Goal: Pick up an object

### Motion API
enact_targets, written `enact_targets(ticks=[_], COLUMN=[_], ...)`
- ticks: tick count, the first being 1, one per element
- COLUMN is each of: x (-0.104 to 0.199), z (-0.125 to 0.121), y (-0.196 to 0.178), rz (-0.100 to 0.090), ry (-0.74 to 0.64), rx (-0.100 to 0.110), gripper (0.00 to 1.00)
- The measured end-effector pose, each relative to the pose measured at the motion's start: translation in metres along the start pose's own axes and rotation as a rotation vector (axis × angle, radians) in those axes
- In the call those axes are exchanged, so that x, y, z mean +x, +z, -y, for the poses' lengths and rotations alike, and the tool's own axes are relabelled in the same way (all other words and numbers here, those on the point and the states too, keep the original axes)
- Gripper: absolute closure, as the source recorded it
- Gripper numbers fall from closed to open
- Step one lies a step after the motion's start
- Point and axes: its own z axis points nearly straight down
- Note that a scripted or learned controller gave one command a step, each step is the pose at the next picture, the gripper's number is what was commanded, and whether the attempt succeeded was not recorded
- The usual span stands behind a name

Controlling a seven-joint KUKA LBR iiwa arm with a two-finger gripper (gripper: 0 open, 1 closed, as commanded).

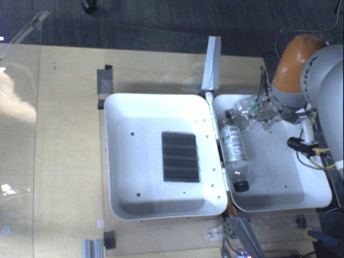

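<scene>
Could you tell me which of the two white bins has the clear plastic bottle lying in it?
The right bin, under the arm, holds the bottle on its side along its left wall; the left bin holds a dark ridged block.

Bench (59, 160): carries two bins side by side, rims nearly touching.
Left bin (121, 144): holds a ridged pad (180, 156) near its middle.
Right bin (274, 195): lies at 3 o'clock from the left bin.
Bottle (234, 149): lies on its side in the right bin along the 9 o'clock wall, cap end toward 6 o'clock.
Arm (306, 74): over the right bin's 1 o'clock corner.
Gripper (263, 112): just off the bottle's 12 o'clock end, toward 2 o'clock.
</scene>
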Motion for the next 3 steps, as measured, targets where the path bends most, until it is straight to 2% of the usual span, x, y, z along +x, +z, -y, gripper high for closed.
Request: enact_targets(ticks=[1,2,3], x=[0.0025,0.0012,0.0012], z=[-0.0004,-0.001,-0.0011], y=[-0.0002,-0.0006,-0.0008], rz=[0.005,0.007,0.01], ry=[-0.005,-0.12,-0.147], rx=[-0.001,-0.007,-0.009], gripper=[0.0,0.0,0.0])
